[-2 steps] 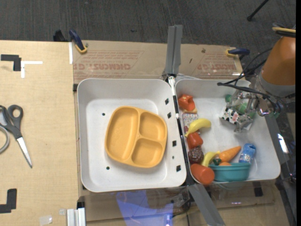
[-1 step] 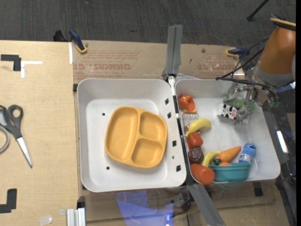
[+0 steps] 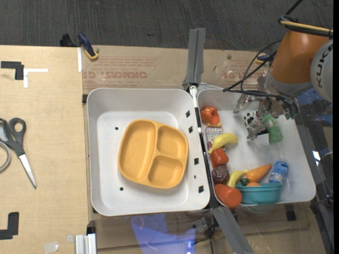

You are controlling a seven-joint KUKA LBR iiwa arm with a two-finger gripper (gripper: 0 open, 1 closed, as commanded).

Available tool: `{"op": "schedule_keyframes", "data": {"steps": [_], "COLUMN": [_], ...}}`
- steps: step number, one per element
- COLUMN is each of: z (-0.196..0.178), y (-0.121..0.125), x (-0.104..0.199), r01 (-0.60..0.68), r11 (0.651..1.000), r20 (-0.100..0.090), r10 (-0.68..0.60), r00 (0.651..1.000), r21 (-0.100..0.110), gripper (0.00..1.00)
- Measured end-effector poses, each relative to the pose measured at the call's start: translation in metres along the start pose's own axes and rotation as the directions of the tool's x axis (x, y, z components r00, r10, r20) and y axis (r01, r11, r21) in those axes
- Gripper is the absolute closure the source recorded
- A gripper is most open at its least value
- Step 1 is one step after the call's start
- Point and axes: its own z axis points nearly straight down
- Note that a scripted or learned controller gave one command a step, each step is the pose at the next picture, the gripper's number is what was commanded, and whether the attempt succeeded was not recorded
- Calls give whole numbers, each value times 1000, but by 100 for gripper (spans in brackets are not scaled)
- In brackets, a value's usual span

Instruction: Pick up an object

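My fingers (image 3: 263,125) hang above the right bin (image 3: 296,194), beside a green bottle (image 3: 275,133); their opening I cannot tell.

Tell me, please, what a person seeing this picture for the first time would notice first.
First, the big yellow divided plate lying alone in the left bin. Next, the heap of bright toy food along the right bin's near and left sides: a banana, a carrot, a teal bowl. Then the gripper, over that bin's far part beside a green object.
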Motion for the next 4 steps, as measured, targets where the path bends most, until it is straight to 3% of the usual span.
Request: {"op": "schedule_keyframes", "data": {"steps": [1, 2, 3, 4], "z": [-11, 1, 1, 3], "y": [0, -14, -14, -37], "x": [-2, 109, 108, 67], "r01": [-1, 179, 179, 166], "r11": [1000, 984, 984, 986], "r20": [7, -3, -3, -9], "r10": [1, -179, -179, -166], "r00": [1000, 984, 984, 986], "r21": [2, -1, -1, -14], "gripper": [100, 100, 0, 0]}}
